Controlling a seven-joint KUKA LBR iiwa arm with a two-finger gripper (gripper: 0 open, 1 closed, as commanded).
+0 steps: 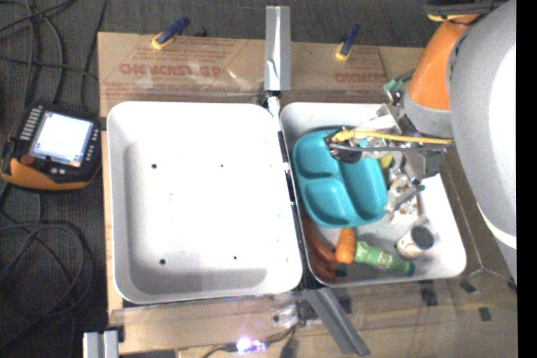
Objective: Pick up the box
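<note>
From above, the arm [470, 96] reaches in from the right over the right bin [453, 260]. Its gripper [401, 180] hangs low beside a turquoise box [340, 180] with divided compartments, which lies tilted against the bin's left wall — whether the claw is spread or pressed together I cannot tell. A yellow cable [394, 136] crosses above the box. Near the front wall lie a carrot [344, 245], a green bottle [382, 257] and a small white cup [414, 241]. The left bin [126, 205] sits alongside.
</note>
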